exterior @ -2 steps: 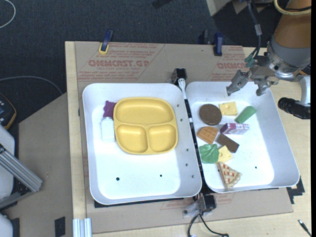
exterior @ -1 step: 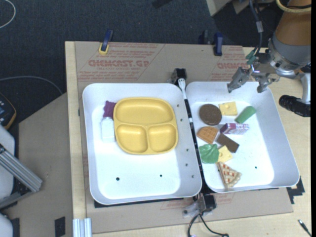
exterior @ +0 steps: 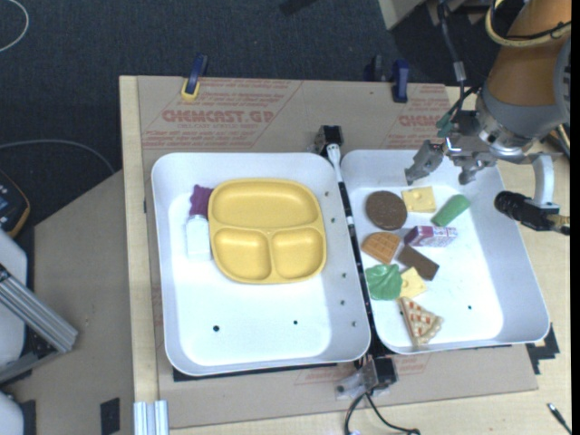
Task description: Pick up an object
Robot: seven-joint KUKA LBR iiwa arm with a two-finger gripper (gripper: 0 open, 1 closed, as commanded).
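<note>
hovering above the far end of the right bin [exterior: 521,270], the gripper [exterior: 446,163] has its fingers spread wide with nothing between them. just below it lie a yellow cheese square [exterior: 419,198], a brown cookie [exterior: 387,209] and a green pickle [exterior: 450,209], all apart from the fingers. the left bin [exterior: 172,270] carries a yellow tray [exterior: 266,228].

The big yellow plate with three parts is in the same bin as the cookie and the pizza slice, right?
Not quite. The camera view shows the yellow plate in the left bin, while the cookie and pizza slice lie in the right bin.
</note>
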